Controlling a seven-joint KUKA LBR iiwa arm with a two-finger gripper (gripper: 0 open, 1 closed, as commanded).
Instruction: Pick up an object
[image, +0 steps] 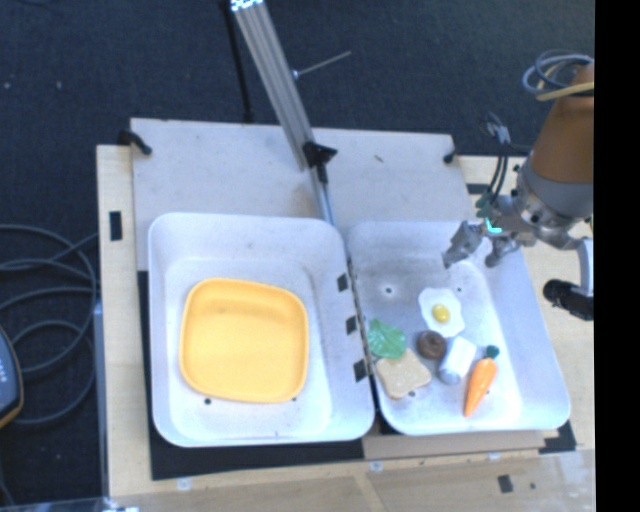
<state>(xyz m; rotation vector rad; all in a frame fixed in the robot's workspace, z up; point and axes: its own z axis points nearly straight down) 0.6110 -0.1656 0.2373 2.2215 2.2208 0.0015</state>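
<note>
Objects for picking lie grouped in the right bin (520, 395): a fried egg (441, 311), a brown chocolate doughnut (431, 345) just below it, a small white cylinder (457, 358) beside the doughnut, a carrot (479, 385) at the lower right, a slice of toast (403, 376) and a green leafy piece (386, 340) near the bin's left wall. The gripper (480, 247) hangs over the bin's upper right part — well apart from the group — with its two fingers spread and nothing between them. The left bin (165, 300) bears a yellow plate (244, 339).
</note>
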